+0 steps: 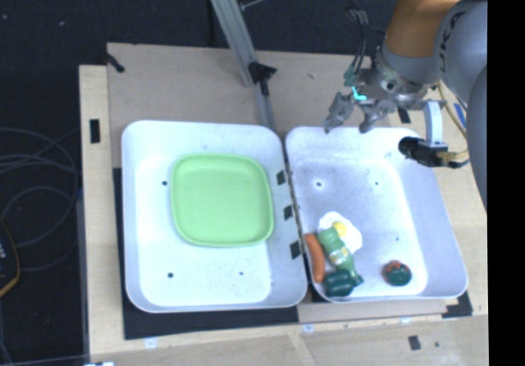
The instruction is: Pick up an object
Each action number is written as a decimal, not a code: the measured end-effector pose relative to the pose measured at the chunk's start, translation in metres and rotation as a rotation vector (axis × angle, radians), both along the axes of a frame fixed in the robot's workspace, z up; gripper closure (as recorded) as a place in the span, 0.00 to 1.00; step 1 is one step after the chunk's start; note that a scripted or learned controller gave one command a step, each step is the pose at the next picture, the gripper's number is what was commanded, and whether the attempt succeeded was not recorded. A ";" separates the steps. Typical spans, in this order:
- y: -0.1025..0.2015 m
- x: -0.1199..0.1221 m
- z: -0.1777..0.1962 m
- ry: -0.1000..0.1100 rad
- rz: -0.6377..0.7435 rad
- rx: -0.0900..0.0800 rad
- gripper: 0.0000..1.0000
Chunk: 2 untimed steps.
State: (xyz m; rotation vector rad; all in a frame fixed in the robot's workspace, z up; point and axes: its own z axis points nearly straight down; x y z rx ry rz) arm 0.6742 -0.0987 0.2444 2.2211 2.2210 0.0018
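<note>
Fingers (335, 116) of mine are spread apart with nothing between them. They hang above the far rim of the right bin, close to its far left corner, and point down toward the bin at a slant.

From the left, the pale tabletop (97, 233) carries both bins side by side, their inner edges touching. The left bin (148, 233) holds one thing, a light green plate (221, 199), square with rounded corners. It lies flat near the middle of the bin floor, and bare white floor shows all round it. Behind that bin, a grey rail (230, 11) slants down from the top of the view and ends near the far edge where the bins meet.

The right bin (361, 184) has its things gathered at the near end, well apart from my fingers. An orange carrot-shaped piece (314, 256) lies just beside the bin's left wall. Touching it on the right is a green and yellow piece (337, 243) resting against something white, though I cannot make out from this view whether those are one toy or two. A dark green piece (341, 281) sits just in front of that cluster, against the near wall. A small round piece (397, 273), dark green with a red patch, lies alone toward the near right corner, apart from the cluster.

On the right, my arm (426, 20) comes in from the upper corner, its orange band above the wrist.
</note>
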 end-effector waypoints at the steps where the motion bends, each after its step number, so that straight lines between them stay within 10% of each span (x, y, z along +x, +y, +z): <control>1: 0.000 0.000 0.000 0.000 0.000 0.000 0.00; 2: -0.002 0.000 -0.063 0.005 -0.001 -0.001 0.00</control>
